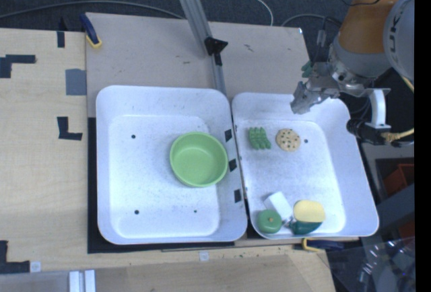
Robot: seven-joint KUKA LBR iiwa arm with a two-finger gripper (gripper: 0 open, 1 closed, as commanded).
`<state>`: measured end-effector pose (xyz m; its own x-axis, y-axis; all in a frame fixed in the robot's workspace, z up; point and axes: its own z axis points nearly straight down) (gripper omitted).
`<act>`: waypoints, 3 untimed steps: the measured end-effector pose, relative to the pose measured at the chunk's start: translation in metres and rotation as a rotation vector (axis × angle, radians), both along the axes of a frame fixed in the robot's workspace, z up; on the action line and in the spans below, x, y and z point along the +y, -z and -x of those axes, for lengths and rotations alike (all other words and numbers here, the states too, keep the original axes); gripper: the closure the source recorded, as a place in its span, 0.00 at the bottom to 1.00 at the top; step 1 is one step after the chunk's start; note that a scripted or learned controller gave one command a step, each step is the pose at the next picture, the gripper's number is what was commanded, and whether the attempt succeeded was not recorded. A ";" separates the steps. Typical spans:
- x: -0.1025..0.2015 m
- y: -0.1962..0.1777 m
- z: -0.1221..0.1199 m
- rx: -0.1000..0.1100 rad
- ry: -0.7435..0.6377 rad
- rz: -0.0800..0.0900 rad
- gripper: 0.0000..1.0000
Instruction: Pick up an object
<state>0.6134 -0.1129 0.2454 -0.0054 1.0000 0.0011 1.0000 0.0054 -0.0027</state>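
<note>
Even overhead light, soft faint shadows, white bins bright, slightly washed; image mildly soft, grainy.

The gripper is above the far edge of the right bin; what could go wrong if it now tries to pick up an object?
1. The cookie lies flat, so the gripper may close over it and slip.
2. The green apple, white block and yellow object crowd one corner, so a grasp may push neighbours.
3. That corner sits against the right bin wall, risking collision.

Pale wooden surface marked with dark tape patches, bearing two shallow white bins side by side, left bin and right bin touching along their inner rims, plus a blue-and-yellow clamp near the back edge.
</note>
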 end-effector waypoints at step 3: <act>0.161 0.022 -0.008 0.000 -0.001 0.000 1.00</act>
